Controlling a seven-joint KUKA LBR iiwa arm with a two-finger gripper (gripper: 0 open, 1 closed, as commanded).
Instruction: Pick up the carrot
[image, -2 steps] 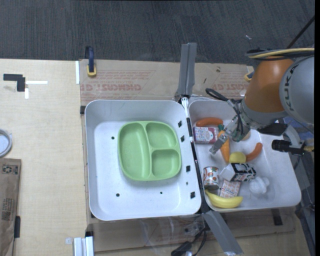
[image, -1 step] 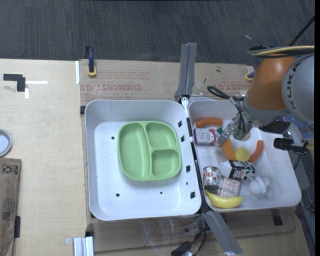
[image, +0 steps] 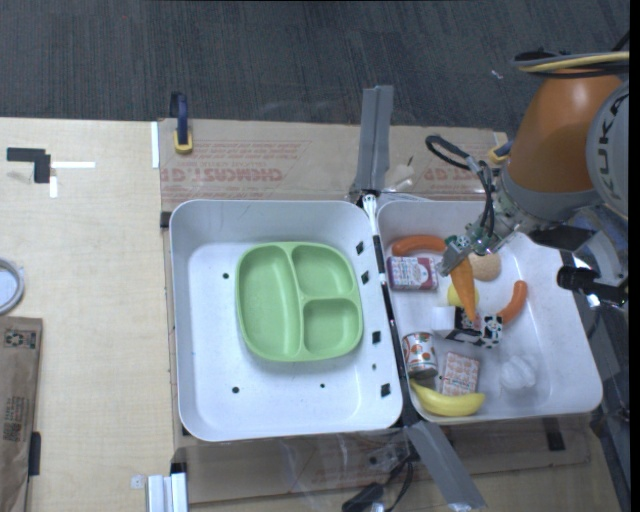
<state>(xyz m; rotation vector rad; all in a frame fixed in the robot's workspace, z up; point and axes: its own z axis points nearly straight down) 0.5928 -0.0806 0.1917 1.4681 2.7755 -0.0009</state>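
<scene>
The carrot (image: 464, 287) is a slim orange cone in the right bin (image: 560, 400), pointing down and towards the camera. Its upper end sits between the fingers of my gripper (image: 463, 250), which is shut on it. The gripper hangs over the bin's upper middle, and the grey and orange arm comes in from the upper right. The carrot's lower tip is just over a small black-and-white block (image: 481, 329) and a yellow piece (image: 454, 296); I cannot tell if it touches them.
Around the carrot in the right bin lie two orange sausages (image: 418, 243) (image: 514, 300), a red packet (image: 410, 272), a can (image: 418, 350), a cracker pack (image: 459, 373), a banana (image: 447, 402) and a clear cup (image: 517, 373). A green divided plate (image: 298, 300) lies in the left bin (image: 200, 380).
</scene>
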